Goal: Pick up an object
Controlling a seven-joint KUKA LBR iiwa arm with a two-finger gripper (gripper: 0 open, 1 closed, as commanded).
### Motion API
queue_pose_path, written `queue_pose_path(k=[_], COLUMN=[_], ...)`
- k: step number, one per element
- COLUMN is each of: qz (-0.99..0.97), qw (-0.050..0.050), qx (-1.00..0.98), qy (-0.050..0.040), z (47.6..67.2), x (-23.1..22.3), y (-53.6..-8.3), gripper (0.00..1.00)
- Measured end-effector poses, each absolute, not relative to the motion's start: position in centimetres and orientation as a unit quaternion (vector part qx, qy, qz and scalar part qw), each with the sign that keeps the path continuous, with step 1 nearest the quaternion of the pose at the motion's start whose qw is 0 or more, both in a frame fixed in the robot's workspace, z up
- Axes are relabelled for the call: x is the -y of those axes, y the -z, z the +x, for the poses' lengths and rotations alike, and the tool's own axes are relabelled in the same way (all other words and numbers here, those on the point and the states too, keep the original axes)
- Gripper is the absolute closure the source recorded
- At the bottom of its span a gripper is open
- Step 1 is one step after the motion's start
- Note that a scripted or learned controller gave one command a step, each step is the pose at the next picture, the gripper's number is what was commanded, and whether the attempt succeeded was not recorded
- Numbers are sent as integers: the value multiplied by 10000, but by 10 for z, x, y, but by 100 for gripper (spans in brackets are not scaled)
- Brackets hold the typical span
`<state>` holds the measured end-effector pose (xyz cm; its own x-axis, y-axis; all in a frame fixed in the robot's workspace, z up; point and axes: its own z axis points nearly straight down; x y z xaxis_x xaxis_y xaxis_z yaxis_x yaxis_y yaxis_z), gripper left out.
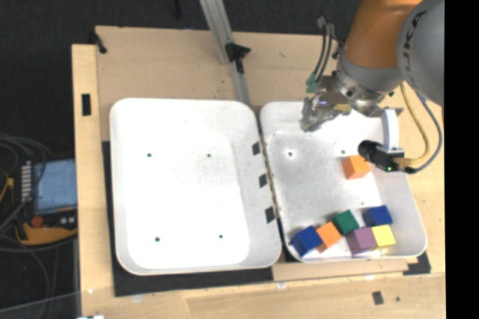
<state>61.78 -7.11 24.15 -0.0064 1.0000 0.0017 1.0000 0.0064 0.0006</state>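
My gripper (313, 117) hangs over the far left part of the right bin (299, 175), with nothing visible between its fingers. An orange block (356, 167) lies alone near the bin's right side. Along the near edge sit several blocks: a blue one (306, 239), an orange one (328, 234), a green one (346, 222), a purple one (361, 240), a yellow one (384, 236) and another blue one (377, 216). All of them lie well apart from the gripper.
The left bin (187, 183) stands beside the right one. A slanted metal pole (217, 18) rises behind the bins. A black fitting (378, 153) on the arm juts over the right bin. Cables and a box (52, 190) lie off the bench at left.
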Motion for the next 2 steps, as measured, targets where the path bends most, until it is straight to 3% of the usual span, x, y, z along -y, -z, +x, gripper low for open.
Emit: queue_pose_path(k=[2], qz=[-7042], qw=[12], qx=[7100], qy=[8], z=[591], x=[-38], y=[-259], gripper=[100])
